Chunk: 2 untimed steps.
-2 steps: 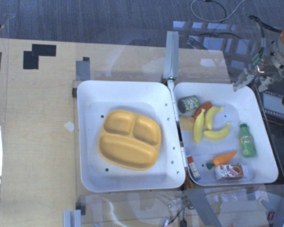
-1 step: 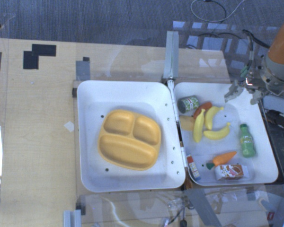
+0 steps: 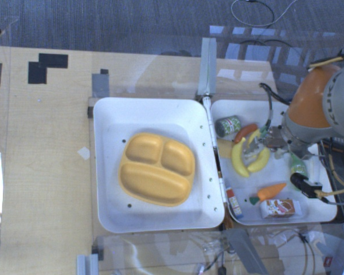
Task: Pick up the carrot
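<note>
Near the right bin's (image 3: pixel 330 213) front edge, the carrot (image 3: pixel 270 191) lies sideways, just below the gripper (image 3: pixel 255 146), whose grip I cannot tell.

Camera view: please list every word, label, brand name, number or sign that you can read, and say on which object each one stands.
No text is readable.
Small carton, right bin: red and white print, too blurred to read.
Can, right bin: green label, too small to read.
Marker at the right bin's left wall: no legible print.
Black tape patches on the bench: plain shapes, no letters.
</note>
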### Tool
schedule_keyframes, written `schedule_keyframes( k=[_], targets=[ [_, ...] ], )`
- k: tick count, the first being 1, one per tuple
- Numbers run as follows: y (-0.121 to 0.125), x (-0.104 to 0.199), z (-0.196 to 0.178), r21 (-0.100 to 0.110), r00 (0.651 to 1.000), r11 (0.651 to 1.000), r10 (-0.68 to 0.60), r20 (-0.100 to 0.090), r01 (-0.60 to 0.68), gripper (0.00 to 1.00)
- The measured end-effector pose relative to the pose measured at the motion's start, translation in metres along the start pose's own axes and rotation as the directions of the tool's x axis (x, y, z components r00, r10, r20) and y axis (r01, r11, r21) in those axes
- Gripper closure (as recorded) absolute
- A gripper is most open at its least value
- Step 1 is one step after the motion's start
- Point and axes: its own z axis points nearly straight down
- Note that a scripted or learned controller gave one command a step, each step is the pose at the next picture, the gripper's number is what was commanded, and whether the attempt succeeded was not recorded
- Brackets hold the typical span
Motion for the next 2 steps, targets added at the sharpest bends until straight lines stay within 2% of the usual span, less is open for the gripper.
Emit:
schedule_keyframes(
  k=[1, 2],
  targets=[
    [-0.066, -0.007, 0.004, -0.012, 0.995, 0.995, -0.102, 0.003, 0.102, 0.0],
    [-0.036, -0.05, 0.001, -0.004, 0.999, 0.999, -0.041, -0.028, 0.04, 0.0]
  ],
)
